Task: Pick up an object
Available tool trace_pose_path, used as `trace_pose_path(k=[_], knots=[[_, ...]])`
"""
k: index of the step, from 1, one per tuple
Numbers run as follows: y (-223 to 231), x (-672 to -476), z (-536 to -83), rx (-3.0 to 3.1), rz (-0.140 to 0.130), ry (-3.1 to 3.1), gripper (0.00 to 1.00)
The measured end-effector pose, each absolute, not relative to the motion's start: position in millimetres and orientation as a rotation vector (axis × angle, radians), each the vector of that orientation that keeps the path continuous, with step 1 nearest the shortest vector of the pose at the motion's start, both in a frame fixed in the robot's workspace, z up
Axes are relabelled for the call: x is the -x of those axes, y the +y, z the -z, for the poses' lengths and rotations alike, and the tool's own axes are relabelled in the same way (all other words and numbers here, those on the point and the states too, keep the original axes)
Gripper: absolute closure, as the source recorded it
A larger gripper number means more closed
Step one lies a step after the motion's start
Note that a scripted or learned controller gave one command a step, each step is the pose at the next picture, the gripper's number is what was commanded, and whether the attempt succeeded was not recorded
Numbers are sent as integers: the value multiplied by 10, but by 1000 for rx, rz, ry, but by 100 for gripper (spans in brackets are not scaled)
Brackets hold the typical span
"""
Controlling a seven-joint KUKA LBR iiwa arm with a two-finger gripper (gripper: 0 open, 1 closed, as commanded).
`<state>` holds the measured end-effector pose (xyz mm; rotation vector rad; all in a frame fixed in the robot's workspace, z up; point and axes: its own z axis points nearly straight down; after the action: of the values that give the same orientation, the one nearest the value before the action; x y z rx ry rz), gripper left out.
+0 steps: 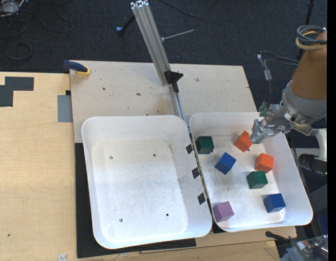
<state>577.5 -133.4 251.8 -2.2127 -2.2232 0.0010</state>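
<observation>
From the overhead camera view, we are seeing the gripper hanging just beside the small orange cube in the right white bin; we cannot tell its opening. We are judging the cube light and rigid, best pinched across flat opposite faces.

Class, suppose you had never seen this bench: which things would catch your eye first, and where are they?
The bright cubes scattered in the right bin stand out: two orange, two green, two blue, one purple cube near its front left corner. The gripper hangs right beside the orange cube at the bin's back. A slanted metal rail crosses the bench behind the bins.
</observation>
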Motion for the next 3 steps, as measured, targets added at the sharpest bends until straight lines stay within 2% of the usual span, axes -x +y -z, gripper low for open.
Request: trace_pose_path(k=[1,3], knots=[[-849,-5690,-2568,2214,0,-2222,100],[362,-5650,-2544,2212,-3,-2223,100]])
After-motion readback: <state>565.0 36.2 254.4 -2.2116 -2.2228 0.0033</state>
